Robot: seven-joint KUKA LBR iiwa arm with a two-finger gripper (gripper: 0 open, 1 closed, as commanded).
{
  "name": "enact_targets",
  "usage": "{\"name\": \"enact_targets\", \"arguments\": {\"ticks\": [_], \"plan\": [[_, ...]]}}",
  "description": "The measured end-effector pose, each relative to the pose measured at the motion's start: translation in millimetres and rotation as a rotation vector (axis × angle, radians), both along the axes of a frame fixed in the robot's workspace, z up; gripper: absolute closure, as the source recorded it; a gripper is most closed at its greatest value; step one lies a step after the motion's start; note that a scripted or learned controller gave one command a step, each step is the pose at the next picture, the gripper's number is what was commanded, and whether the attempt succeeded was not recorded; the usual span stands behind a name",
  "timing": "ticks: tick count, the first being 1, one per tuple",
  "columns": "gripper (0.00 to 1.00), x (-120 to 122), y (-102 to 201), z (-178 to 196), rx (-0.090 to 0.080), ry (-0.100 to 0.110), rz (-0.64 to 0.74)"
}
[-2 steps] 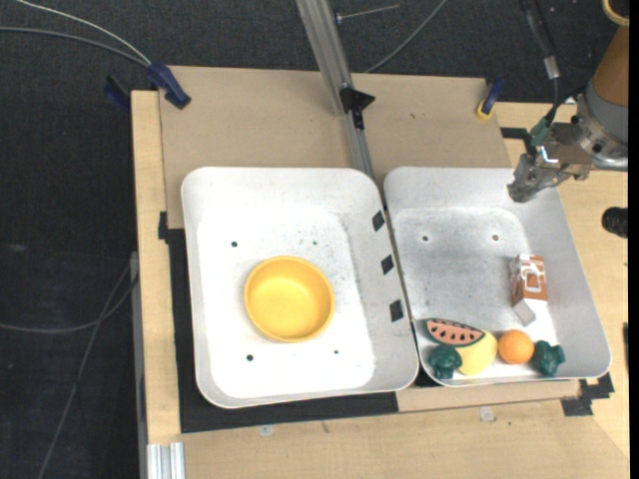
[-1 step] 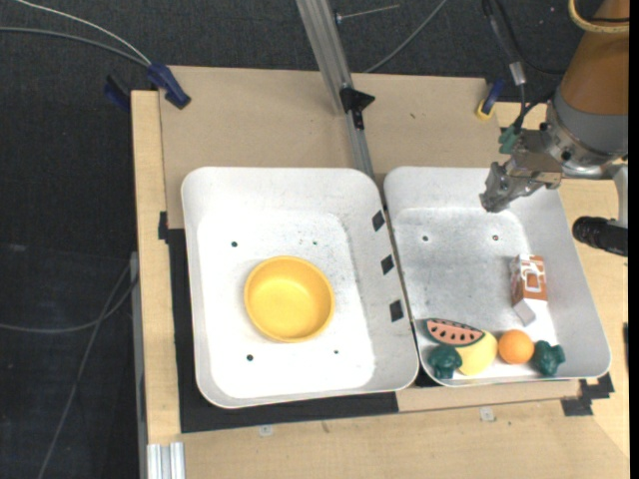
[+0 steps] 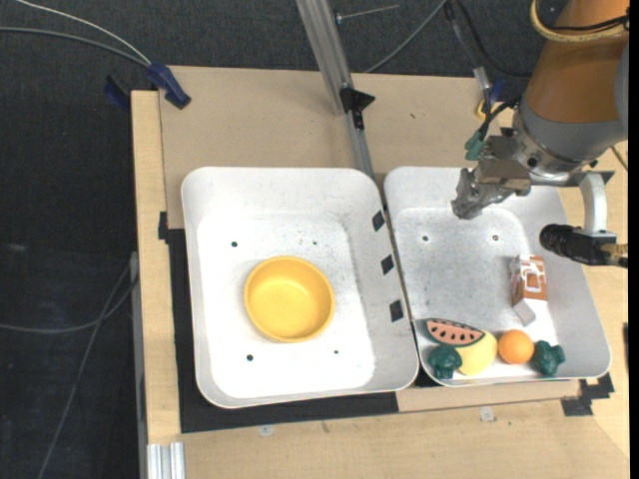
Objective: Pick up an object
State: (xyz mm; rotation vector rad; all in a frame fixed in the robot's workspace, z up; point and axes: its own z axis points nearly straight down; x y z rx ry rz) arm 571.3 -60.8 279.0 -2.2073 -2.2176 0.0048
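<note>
My gripper (image 3: 467, 206) hangs over the far left part of the right bin (image 3: 449, 267), with nothing seen between its fingers. Along that bin's near edge lie a watermelon slice (image 3: 455, 331), a yellow fruit (image 3: 480, 354), a dark green piece (image 3: 445, 361), an orange (image 3: 515, 347) and another green piece (image 3: 547, 357). A small brown and white carton (image 3: 528, 279) sits toward the bin's right side. All of these lie well nearer the front than the gripper.
A yellow bowl (image 3: 289, 297) sits in the middle of the left bin (image 3: 220, 228). A slanted metal pole (image 3: 329, 48) rises behind the bins. Black clips (image 3: 387, 264) mark the seam between the bins.
</note>
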Motion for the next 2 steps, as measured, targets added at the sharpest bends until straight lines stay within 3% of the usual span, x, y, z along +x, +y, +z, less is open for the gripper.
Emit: {"name": "enact_targets", "arguments": {"ticks": [2], "plan": [[1.0,-28.2,120.0,-28.3,-0.001,0.006,0.002]]}}
